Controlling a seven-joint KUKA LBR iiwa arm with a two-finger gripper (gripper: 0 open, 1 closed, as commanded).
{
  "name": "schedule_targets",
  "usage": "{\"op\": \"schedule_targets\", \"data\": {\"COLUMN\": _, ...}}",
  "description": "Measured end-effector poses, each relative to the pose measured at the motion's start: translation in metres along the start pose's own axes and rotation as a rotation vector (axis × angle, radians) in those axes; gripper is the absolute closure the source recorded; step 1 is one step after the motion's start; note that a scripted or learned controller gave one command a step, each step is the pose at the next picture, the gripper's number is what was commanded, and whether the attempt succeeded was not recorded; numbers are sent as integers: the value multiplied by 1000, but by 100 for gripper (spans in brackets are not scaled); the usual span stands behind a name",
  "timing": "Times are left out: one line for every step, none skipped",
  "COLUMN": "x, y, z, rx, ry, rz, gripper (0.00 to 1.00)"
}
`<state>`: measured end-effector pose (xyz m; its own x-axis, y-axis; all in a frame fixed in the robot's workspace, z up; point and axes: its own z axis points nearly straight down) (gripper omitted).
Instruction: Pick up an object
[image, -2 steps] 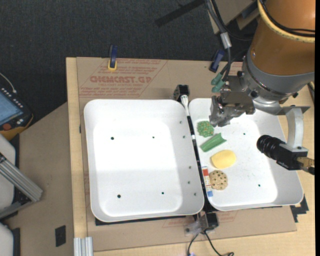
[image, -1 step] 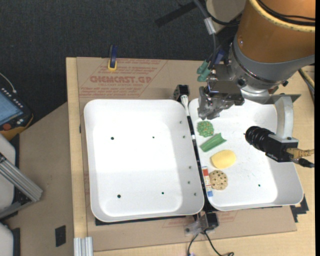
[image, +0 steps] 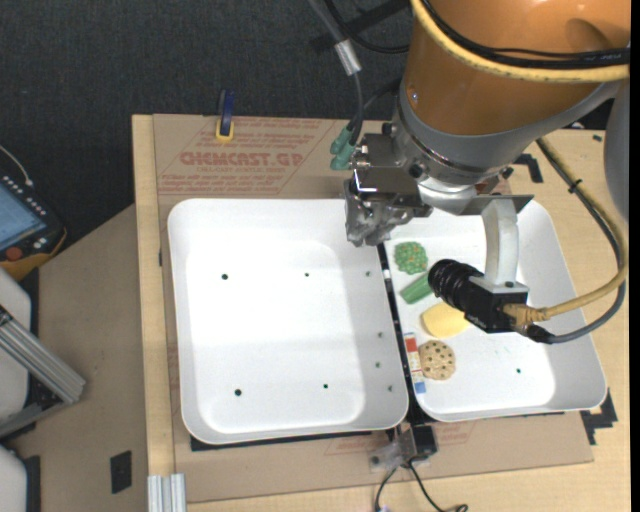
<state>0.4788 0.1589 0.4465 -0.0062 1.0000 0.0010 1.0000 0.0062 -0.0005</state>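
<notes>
Camera view puts the gripper (image: 366, 232) over the right bin's (image: 560, 390) far-left corner — whether its jaws are wide or narrow I cannot tell — with the green toy (image: 410, 257) just right and nearer.

Broad glossy orange band (image: 520, 40) wrapping a rounded grey arm segment (image: 470, 140), dark cables (image: 345, 20) trailing above. Below, a boxy grey metal gripper (image: 368, 232) with teal connectors (image: 343, 150), plus a black cylindrical unit (image: 462, 288) on a white bracket (image: 503, 245), fed by a tan hose (image: 590, 296).
</notes>
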Motion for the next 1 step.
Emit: {"op": "schedule_targets", "data": {"x": 42, "y": 0, "z": 5, "rx": -2, "ry": 0, "rz": 1, "gripper": 100}}
